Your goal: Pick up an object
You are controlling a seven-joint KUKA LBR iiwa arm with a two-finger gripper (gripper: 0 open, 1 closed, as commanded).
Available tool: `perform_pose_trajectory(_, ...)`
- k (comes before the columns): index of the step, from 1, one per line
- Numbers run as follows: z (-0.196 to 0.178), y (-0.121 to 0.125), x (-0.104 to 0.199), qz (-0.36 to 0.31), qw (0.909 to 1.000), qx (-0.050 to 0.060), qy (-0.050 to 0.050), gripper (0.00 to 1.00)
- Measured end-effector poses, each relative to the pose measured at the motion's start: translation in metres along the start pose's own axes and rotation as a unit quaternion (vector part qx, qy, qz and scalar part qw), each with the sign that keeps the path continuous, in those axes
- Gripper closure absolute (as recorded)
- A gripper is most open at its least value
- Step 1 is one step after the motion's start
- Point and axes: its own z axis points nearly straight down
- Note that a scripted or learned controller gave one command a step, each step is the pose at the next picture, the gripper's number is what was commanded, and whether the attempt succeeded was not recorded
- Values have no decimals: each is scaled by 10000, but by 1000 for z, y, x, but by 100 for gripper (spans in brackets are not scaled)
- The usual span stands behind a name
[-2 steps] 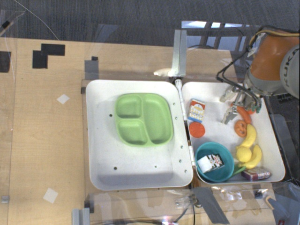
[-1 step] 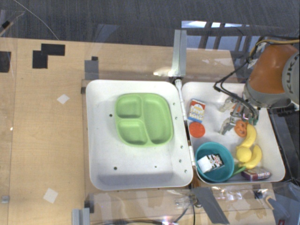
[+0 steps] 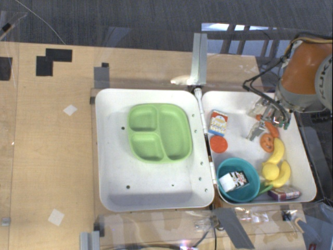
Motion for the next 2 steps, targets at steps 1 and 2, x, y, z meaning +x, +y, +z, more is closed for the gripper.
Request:
perform_pose_trajectory(1,-15,3,-4,-41,10000,-4,-65,100)
perform_pose_trajectory(2,-14,3,-3,-46,10000,-4,-60,0)
